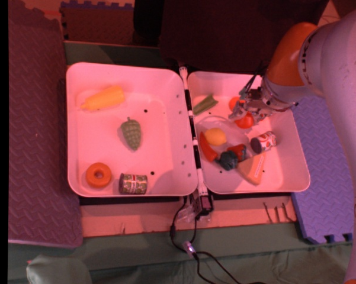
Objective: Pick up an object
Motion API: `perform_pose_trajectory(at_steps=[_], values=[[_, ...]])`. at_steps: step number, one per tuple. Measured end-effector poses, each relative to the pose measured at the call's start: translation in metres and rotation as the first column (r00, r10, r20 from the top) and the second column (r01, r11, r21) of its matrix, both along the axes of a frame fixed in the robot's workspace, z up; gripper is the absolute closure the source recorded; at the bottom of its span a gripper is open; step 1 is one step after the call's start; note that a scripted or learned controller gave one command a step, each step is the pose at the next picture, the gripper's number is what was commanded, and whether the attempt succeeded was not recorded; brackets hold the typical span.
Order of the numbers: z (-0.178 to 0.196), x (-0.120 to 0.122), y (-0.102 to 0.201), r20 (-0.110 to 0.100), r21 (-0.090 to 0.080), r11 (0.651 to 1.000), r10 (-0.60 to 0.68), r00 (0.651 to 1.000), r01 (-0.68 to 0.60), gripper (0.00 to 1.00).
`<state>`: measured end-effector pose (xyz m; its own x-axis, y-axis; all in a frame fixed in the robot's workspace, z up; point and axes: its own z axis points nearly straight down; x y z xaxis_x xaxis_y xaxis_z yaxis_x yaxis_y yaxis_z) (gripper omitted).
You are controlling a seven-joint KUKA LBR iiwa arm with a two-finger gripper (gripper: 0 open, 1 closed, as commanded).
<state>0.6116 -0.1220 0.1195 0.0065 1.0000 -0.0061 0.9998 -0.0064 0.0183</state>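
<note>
A grey robot arm [334, 58] with an orange band reaches in from the right, over the right-hand one of two shallow white bins. Its end effector [247, 108] hangs low over the far part of that right bin [284, 158]. Whether it is released or clenched cannot be told from this angle. A small red-orange tomato-like object [244, 121] lies directly at its tip, touching or nearly so, and another orange piece [234, 103] sits just to its left.

Further left of the end effector is a green stalk [204, 103]. Nearer the camera from it are a yellow lemon [215, 136], a small red-and-white can [263, 142], a dark green broccoli-like piece [227, 160] and an orange wedge [252, 168].

Well to the left, in the left bin [160, 93], are a yellow corn cob [103, 97], a green pinecone-shaped object [131, 134], an orange ring [99, 174] and a green can [133, 184] on its side.
</note>
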Motion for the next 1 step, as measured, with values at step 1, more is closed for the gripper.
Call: perform_pose_trajectory(at_steps=[1], values=[[0.0663,0.0061,0.0004,-0.006,0.003,1.000,0.004,1.000,-0.004,1.00]])
